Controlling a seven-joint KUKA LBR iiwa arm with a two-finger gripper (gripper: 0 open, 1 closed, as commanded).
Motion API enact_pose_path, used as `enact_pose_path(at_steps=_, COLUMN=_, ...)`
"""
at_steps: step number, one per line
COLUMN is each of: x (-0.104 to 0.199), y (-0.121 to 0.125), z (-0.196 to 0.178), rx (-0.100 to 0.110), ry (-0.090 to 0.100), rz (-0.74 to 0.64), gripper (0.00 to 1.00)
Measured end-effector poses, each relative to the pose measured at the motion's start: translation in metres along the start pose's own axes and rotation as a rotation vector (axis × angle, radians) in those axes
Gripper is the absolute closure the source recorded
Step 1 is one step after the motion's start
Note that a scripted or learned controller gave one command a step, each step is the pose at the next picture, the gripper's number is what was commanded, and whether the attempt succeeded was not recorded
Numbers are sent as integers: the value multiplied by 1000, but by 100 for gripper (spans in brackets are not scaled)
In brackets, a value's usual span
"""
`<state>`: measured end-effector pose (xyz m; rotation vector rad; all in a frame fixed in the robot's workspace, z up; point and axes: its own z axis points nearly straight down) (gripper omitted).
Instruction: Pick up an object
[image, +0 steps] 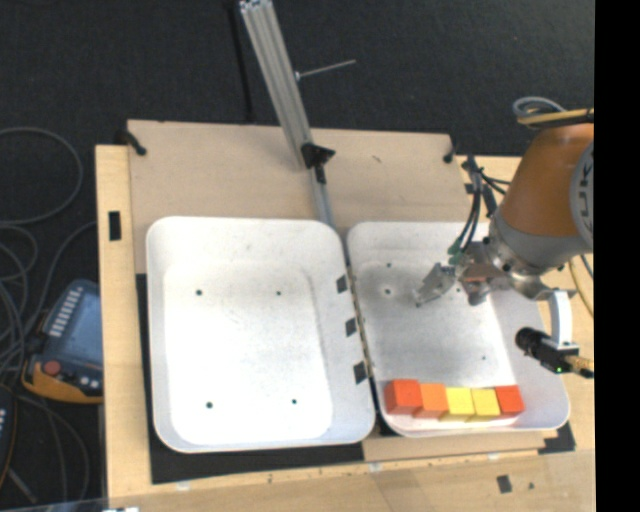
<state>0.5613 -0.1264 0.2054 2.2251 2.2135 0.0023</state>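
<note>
A row of blocks (453, 400) lies along the near wall of the right bin (400, 250): orange at both ends, yellow in the middle, all touching side by side. My gripper (453, 288) hangs over the upper middle of that bin, well behind the blocks and apart from them. It is open, with one pale finger (431, 286) angled to the left and nothing between the two. The orange-banded wrist (545, 190) comes in from the right above it.
The left bin (250, 330) lies beside the right one, the two meeting at a raised rim (352, 310). A slanted metal pole (290, 110) rises from the back of the bench. A black part on the arm (545, 348) overhangs the right bin's right rim.
</note>
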Motion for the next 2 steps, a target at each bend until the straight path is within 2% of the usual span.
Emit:
enact_pose_path(at_steps=1, x=-36, y=18, z=110, rx=-1, ry=-2, rz=-3, gripper=0)
enact_pose_path(at_steps=2, x=-14, y=-12, z=50, rx=-2, ry=0, rz=-6, gripper=0)
